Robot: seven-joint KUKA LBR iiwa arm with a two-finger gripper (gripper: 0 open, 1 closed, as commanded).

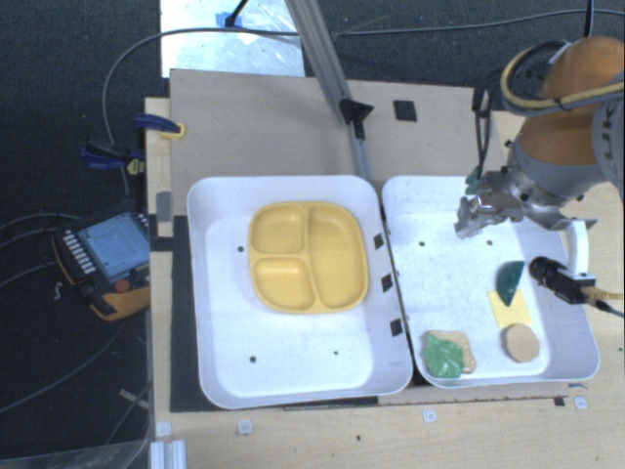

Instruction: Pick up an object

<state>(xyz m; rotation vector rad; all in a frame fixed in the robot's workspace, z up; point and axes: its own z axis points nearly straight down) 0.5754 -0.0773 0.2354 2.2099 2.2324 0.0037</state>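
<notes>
Objects: a teal wedge, a yellow card, a tan round block and a green leafy piece lie in the near right part of my right bin.
Writing: none that I can read on anything.
My fingers: over the right bin's far middle, apart from all four objects; I cannot tell whether they are apart or together.
Left bin: holds a yellow divided plate.
Edges: green piece close to the near rim.
Open room: bare white floor left of the wedge, under my fingers.
Tabletop: brown board beyond the bins.
</notes>
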